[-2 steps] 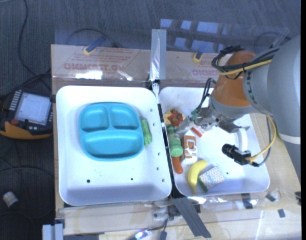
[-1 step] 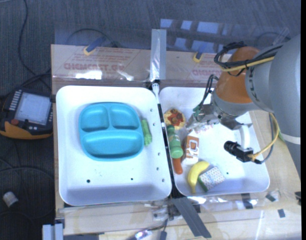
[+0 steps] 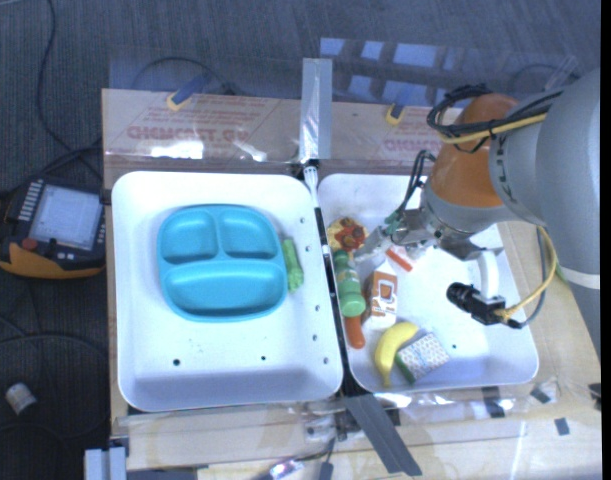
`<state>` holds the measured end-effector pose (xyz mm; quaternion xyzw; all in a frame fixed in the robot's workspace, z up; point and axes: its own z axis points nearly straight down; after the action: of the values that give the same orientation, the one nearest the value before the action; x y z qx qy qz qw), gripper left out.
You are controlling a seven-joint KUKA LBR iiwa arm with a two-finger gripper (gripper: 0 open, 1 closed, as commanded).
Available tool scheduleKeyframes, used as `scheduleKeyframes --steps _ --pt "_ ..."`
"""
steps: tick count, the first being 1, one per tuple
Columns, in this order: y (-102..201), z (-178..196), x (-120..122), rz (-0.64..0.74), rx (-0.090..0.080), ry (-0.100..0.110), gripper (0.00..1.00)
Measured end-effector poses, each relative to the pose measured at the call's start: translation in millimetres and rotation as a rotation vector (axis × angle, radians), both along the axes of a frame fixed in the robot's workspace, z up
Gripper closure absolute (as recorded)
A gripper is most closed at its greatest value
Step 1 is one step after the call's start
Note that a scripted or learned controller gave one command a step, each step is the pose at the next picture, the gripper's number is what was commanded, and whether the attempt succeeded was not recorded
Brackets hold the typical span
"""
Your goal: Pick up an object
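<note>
The claw (image 3: 403, 236) hangs low in the right bin (image 3: 505, 353), near its back left part, just above a small red-and-white piece (image 3: 398, 259); whether it is spread or pressed together cannot be told. Objects crowd that bin's left wall: a red-yellow toy (image 3: 346, 234), a green bottle (image 3: 347, 286), a carton (image 3: 383, 298), a carrot (image 3: 355, 331), a banana (image 3: 390, 346), a speckled block (image 3: 423, 354). The bin's right half is bare floor. The left bin (image 3: 145, 368) holds a blue tray (image 3: 223, 261) with a green piece (image 3: 292, 264) at its right edge.
</note>
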<state>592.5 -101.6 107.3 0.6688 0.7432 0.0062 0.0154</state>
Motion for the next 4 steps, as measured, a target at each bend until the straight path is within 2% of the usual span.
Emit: scheduleKeyframes --steps 1,2,3,4 --pt "27.1 75.4 -16.9 -0.186 0.013 0.033 0.00" --pt "-1.8 -11.6 -55.3 -0.317 0.014 0.027 0.00" --pt "-0.3 -2.2 -55.4 -0.315 0.017 0.029 1.00" --pt "48.0 100.5 -35.0 -0.122 0.012 0.034 1.00"
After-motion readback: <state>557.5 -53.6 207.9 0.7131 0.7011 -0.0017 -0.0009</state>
